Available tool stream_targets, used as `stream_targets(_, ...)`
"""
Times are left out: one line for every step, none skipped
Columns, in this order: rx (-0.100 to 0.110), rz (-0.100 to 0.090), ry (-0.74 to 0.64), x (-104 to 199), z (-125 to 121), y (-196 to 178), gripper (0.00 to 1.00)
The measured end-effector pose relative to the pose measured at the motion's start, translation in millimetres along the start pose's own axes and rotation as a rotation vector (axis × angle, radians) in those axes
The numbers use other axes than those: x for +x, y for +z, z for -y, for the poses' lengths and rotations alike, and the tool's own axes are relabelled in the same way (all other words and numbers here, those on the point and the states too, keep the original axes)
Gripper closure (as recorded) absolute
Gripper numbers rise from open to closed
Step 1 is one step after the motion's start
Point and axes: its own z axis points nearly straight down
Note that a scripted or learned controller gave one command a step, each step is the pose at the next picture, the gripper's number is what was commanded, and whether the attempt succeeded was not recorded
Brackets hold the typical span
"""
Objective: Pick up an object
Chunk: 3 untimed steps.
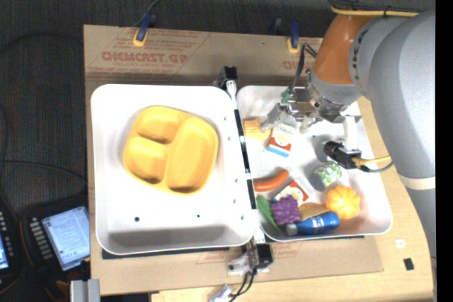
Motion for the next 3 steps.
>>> stream_targets(-0.01,0.0,0.0,2.9,84.8,27.7,0.0)
stream_targets(-0.014,0.001,0.001,2.2,83.4,16.7,1.0)
stream_targets(-0.003,-0.001,-0.001,61.4,52.2,-169.1,1.0)
